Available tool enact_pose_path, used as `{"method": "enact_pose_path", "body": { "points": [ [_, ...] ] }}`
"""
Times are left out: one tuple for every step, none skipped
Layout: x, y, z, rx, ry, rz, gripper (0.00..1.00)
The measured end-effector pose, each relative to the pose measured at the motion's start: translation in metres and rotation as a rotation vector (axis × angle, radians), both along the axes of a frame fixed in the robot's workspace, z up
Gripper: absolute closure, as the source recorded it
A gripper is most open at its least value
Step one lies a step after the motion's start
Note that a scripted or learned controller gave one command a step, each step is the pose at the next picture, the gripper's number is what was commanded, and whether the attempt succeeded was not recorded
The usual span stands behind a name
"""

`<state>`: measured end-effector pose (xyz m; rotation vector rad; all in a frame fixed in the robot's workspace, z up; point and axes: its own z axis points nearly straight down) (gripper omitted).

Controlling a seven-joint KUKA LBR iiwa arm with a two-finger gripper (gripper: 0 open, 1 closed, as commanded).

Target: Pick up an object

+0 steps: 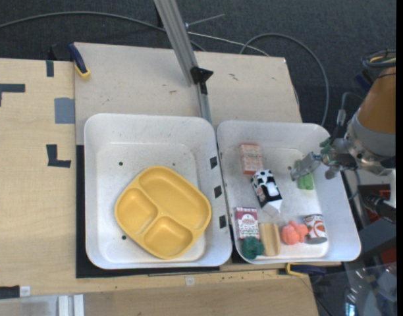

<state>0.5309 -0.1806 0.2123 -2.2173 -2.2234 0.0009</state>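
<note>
Nothing is held yet: the two-finger gripper (305,168) is poised, fingers seemingly parted, over a small green block (307,182) by the right white bin's (346,242) right edge, so descent and closing are called for.

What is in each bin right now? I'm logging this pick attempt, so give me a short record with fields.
left bin: yellow divided plate
right bin: pink carton, black-and-white cow carton, green block, red box, dark green item, tan block, orange item, small can
pincer: over right bin's right side, by the green block
held: nothing seen
</note>
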Motion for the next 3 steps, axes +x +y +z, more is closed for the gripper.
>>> {"method": "enact_pose_path", "body": {
  "points": [
    [0.0,0.0,0.0,0.0,0.0,-0.001,0.0],
    [0.0,0.001,-0.043,0.0,0.004,-0.001,0.0],
    [0.0,-0.009,-0.096,-0.002,-0.006,-0.004,0.0]
  ]
}}
